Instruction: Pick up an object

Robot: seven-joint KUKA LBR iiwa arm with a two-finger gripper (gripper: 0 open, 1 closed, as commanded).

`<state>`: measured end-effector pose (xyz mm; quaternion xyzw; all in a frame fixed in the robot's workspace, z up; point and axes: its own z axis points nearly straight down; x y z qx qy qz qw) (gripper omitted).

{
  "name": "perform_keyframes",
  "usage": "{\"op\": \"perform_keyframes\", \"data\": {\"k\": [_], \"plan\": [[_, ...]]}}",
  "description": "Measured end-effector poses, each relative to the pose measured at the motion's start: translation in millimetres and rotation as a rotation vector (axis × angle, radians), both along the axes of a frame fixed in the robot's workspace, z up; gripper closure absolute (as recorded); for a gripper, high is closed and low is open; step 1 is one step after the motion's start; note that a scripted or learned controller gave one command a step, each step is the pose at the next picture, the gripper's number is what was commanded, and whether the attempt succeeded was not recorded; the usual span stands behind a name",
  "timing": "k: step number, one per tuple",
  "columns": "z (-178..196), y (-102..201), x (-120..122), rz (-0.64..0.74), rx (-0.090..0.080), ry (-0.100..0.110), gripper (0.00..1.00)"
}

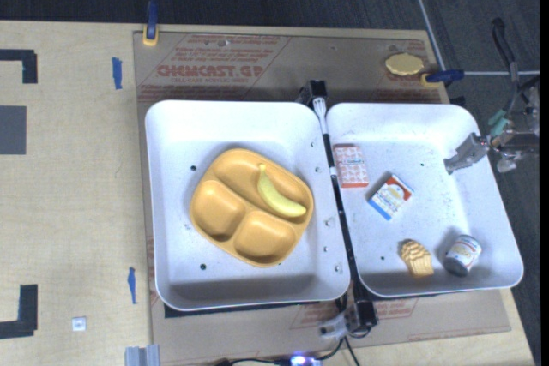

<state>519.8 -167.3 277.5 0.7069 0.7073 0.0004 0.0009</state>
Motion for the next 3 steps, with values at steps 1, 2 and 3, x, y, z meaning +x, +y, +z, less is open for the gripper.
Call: {"op": "perform_keyframes", "data": {"k": [1,2,3], "plan": [[-160,11,-29,-0.002,0.001,0.003,0.0],[-192,62,-39,0.0,0.001,-0.001,0.0],[-181,61,-37,-0.002,-0.002,-0.009,1.0]]}}
